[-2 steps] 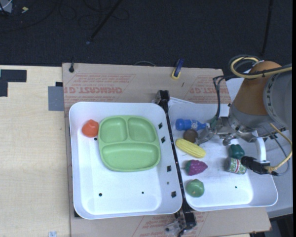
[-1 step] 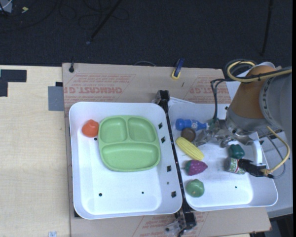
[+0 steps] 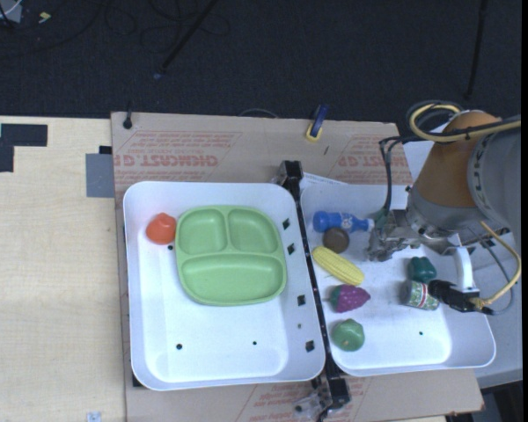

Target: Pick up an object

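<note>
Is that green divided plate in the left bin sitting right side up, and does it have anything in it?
Right side up and empty: the green divided plate in the left bin shows all three compartments facing the camera, each bare green inside.

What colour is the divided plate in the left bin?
Light green, as the camera view shows: the divided plate lies in the left bin.

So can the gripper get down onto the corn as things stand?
Probably yes. The corn lies flat in the right bin, with the gripper just to its right. The brown ball and purple grapes sit close, so it's tight.
</note>
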You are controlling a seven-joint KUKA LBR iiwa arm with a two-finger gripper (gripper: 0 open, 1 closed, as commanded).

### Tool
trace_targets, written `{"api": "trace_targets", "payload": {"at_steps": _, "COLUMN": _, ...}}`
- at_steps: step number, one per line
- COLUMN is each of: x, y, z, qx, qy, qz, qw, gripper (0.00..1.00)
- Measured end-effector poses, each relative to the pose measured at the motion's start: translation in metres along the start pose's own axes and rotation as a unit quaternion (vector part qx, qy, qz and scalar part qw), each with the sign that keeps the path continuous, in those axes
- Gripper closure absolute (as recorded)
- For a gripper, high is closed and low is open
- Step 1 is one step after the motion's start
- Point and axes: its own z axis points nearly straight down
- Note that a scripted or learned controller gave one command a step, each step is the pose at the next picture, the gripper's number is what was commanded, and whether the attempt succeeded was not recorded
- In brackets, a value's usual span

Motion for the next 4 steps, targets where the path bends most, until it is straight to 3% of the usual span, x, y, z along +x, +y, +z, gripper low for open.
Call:
{"api": "trace_targets", "payload": {"at_steps": 3, "x": -0.013, "y": 0.003, "z": -0.133, "qx": -0.004, "qy": -0.001, "qz": -0.001, "qw": 1.0000, "gripper": 1.00}}
{"api": "trace_targets", "payload": {"at_steps": 4, "x": 0.036, "y": 0.009, "z": -0.134, "qx": -0.002, "qy": 0.000, "qz": -0.004, "qw": 1.0000, "gripper": 1.00}}
